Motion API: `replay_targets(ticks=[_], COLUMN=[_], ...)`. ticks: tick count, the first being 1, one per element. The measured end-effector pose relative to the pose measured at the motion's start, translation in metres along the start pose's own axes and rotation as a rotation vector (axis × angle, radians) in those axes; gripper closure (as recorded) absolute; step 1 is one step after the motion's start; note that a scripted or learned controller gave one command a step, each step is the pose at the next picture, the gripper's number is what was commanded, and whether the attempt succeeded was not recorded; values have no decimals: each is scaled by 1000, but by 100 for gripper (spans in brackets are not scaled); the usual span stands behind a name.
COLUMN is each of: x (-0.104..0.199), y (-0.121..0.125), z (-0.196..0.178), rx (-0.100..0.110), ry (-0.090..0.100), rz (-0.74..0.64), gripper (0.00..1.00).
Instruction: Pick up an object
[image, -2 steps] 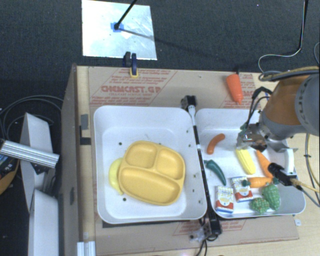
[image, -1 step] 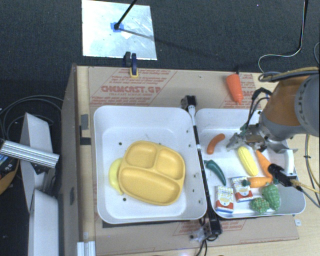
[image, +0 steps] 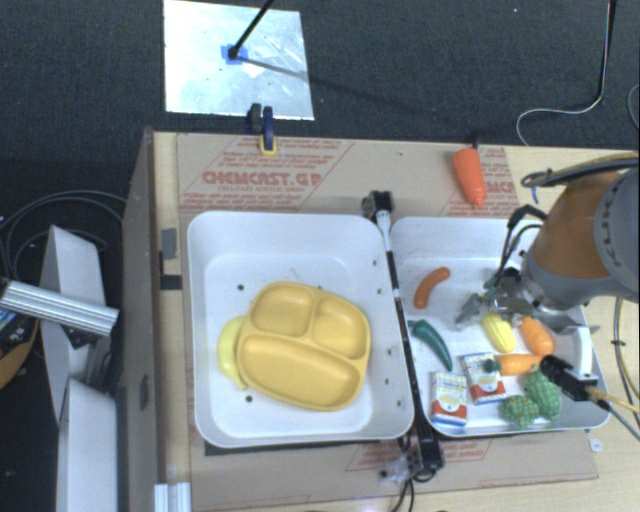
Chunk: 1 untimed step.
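Yellow tray (image: 300, 345) in left bin (image: 215, 300), tool (image: 487, 303) over yellow corn (image: 498, 331)

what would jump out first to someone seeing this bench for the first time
The big yellow divided tray fills much of the left bin and draws the eye first. Next comes the cluster of small toy foods in the right bin, such as the red sausage and green broccoli, with the arm's tool down among them by the yellow corn. An orange carrot lies outside, on the board behind the right bin.
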<state>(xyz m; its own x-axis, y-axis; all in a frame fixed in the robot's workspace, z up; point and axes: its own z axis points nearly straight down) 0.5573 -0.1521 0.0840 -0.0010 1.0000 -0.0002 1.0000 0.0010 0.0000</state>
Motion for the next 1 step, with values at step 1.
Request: replay_targets(ticks=[1], x=[0], y=[1], z=[-11], rx=[-2], ry=[0], rz=[-1], gripper=[100])
